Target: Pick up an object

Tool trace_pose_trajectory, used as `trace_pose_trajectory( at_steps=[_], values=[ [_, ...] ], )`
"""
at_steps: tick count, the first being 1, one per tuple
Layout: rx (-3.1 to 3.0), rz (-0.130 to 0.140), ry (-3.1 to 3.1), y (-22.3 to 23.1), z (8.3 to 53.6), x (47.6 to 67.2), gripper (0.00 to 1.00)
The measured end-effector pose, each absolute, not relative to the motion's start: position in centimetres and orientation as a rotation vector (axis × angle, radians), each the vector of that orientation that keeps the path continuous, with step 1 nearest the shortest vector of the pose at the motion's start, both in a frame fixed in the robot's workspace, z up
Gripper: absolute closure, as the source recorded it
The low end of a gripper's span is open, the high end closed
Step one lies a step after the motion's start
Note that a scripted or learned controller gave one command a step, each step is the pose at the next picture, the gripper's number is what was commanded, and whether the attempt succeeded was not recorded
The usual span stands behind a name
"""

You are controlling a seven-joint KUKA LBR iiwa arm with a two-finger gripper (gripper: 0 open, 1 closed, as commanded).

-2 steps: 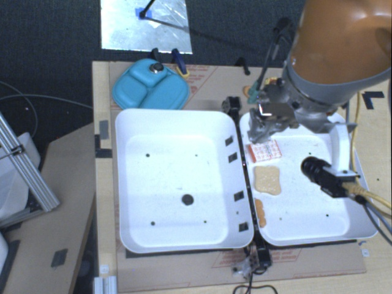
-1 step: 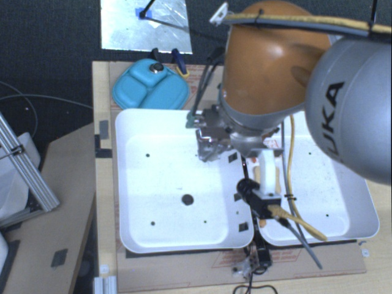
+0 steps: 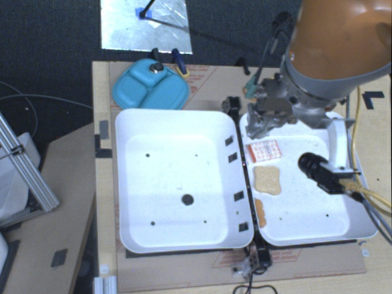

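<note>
Orange strip: nearest, against the right bin's left wall.
Tan slab: just behind it, lying flat.
Red-patterned card: further back, near the far-left corner, my likeliest target.
My gripper: above that corner, just beyond the card; grip state I cannot tell.
Advice: centre over the card, descend straight, stay off the wall.
Left bin: one dark disc.

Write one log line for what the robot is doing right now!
gripper: over right bin far corner | red-white packet, tan piece: lying in right bin | left bin: dark spot
</note>
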State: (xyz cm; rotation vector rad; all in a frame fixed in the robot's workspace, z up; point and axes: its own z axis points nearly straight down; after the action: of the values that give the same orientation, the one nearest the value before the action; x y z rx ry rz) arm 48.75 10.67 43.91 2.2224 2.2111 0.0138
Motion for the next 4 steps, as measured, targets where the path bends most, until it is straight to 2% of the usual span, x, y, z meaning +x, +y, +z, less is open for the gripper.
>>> trace_pose_trajectory(
  at_steps=[1, 2, 3, 4],
  values=[
    [2.210, 0.008, 2.232, 18.8, 43.8, 51.2, 1.00],
    [2.221, 0.017, 2.214, 13.5, 51.8, 48.9, 1.00],
    [2.213, -0.005, 2.234, 19.8, 44.7, 48.6, 1.00],
    [2.210, 0.008, 2.230, 19.4, 46.3, 48.7, 1.00]
  ],
)
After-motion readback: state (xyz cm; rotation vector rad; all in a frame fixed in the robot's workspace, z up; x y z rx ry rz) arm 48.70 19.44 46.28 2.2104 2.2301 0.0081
